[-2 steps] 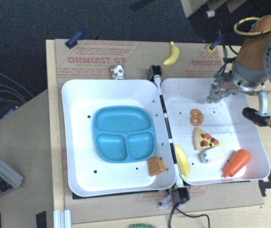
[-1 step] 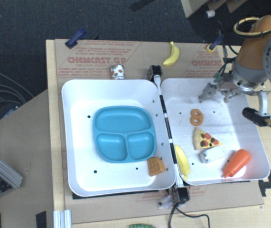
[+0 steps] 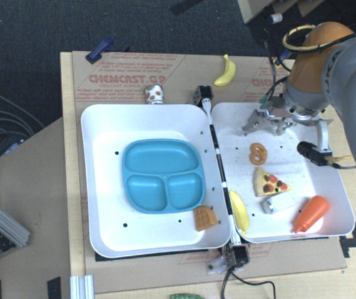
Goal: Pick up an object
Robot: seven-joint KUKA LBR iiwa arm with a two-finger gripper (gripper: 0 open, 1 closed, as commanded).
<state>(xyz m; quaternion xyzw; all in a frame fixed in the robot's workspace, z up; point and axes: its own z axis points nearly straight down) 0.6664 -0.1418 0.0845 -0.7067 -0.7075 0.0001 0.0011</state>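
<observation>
In the left bin [image 3: 96, 167] sit a blue tray [image 3: 163, 174] and a cracker [image 3: 204, 217]. In the right bin [image 3: 333, 185], pretzel [image 3: 258, 152], pizza slice [image 3: 270, 183] and carrot [image 3: 310, 213] lie untouched; the gripper [image 3: 267, 121] hovers spread wide, empty, so the pick remains.

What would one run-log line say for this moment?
gripper: over right bin, far end, holding nothing | nearest: pretzel | pizza slice, carrot: untouched

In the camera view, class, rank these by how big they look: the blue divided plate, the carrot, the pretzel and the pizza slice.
1. Blue divided plate
2. Carrot and pizza slice: look too alike to rank
3. Pretzel
</observation>
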